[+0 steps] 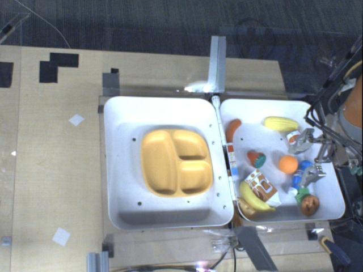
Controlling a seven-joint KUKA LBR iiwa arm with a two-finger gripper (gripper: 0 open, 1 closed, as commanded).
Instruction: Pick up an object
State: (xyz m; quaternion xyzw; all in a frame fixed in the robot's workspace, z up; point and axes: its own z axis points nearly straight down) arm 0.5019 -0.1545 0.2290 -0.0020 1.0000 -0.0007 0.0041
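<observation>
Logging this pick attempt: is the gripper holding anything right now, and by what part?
Nothing. The gripper hangs open over the right bin, beside the orange ball.

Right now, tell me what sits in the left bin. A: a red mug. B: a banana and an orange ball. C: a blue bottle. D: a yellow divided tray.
D: the yellow divided tray lies alone in the middle of the left bin, while the banana, the orange ball and the other small items are in the right bin, where the gripper reaches.
</observation>
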